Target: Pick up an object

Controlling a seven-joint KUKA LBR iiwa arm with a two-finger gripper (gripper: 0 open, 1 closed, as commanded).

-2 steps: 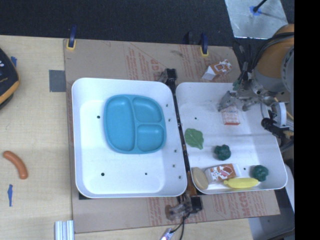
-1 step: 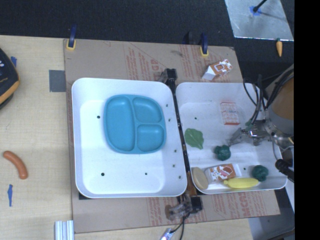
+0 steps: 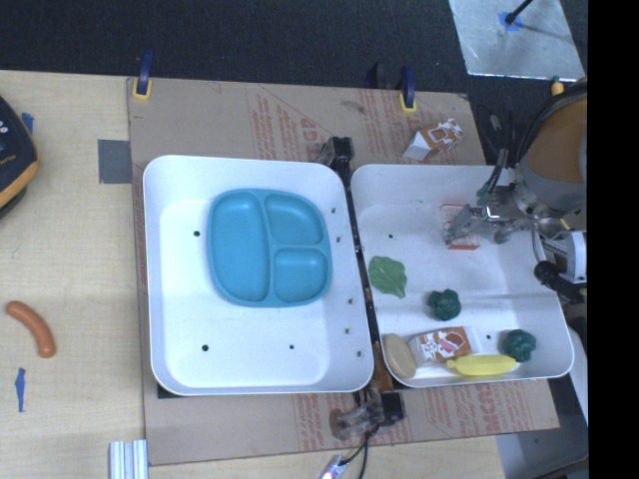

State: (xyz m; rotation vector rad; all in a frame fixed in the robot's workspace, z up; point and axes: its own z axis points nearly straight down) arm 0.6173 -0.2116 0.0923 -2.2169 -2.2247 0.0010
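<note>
The tool hangs low in the upper part of the right white bin; whether it grips anything cannot be told. Below it lie a light green leafy piece, two dark green broccoli-like lumps, a yellow banana and a small printed carton. A blue divided plastic plate sits in the left white bin. An orange sausage rests on the bench at lower left.

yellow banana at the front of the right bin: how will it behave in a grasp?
The banana looks like smooth toy plastic, so probably stiff, light and a bit slippery. Its rounded, curved shape may roll or pivot if pinched off-centre. It lies against the snack packet, which could shift with it.
</note>
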